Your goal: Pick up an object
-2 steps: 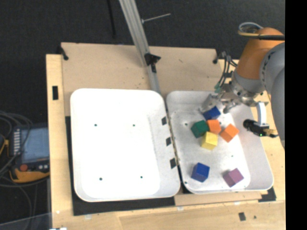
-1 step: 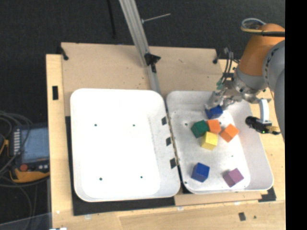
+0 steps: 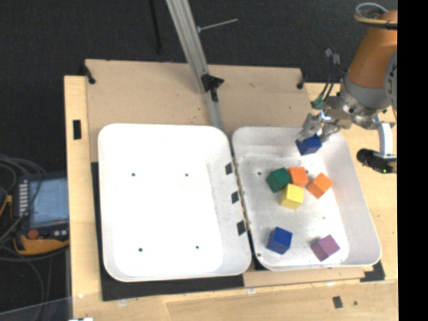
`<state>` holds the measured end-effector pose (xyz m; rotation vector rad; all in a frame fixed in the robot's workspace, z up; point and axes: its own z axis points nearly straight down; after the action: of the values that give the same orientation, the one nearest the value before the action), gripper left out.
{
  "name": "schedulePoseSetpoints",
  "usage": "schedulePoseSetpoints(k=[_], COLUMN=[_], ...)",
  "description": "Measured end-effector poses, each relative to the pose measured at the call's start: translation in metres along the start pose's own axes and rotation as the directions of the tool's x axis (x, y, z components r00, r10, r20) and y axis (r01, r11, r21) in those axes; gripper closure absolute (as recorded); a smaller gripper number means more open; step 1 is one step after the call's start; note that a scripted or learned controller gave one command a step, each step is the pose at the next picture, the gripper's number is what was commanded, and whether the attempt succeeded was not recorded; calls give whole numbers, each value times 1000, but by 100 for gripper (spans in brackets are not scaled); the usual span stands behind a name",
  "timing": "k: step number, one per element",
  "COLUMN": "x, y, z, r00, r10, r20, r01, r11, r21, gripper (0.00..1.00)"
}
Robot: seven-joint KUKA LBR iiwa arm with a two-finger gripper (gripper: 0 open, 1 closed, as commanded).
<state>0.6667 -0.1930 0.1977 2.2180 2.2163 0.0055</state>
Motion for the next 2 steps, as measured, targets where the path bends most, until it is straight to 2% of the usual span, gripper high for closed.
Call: schedulePoseSetpoints(k=[1, 2], x=[-2, 45], y=[1, -30], z=[-28, -32], r00=[1000, 1000], r10=[-1, -6], r20=[-1, -2], r01=[1, 6], r11=[1000, 1000], r21=[3, 7], gripper=[100, 100])
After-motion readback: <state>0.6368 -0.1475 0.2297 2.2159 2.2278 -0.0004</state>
